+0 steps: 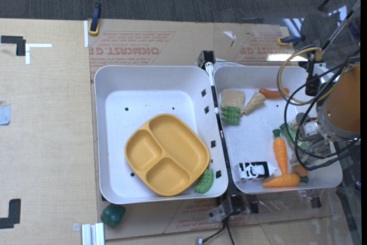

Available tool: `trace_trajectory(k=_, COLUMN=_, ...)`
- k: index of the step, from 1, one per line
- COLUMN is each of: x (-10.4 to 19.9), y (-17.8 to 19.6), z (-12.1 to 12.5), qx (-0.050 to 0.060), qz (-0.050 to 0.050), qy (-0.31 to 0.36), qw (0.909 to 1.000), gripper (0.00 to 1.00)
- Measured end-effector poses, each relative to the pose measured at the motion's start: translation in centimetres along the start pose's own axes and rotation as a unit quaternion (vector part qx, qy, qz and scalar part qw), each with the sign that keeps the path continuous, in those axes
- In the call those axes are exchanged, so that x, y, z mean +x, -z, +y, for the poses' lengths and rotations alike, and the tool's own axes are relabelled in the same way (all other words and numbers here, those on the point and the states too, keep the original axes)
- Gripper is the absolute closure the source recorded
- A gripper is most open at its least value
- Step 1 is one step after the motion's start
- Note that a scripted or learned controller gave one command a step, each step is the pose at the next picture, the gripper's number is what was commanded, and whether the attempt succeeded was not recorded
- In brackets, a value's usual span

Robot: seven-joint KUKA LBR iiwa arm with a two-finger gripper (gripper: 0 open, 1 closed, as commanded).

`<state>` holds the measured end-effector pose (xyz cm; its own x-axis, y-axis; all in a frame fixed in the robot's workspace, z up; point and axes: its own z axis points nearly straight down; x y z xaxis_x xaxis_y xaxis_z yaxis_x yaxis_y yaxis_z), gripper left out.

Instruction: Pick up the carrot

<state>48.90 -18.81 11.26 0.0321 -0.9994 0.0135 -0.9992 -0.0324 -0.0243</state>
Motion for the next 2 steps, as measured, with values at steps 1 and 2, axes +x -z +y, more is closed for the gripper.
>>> trace_trajectory(k=1, x=-0.13, y=-0.31, z=0.21, qx=-0.003, qz=-0.002, qy=0.0, qw=1.0, gripper=0.0)
trace_trajectory(k=2, x=-0.29, y=0.6, z=-0.11, qx=0.0, qz=-0.004, qy=-0.005, qw=1.0, gripper=1.0)
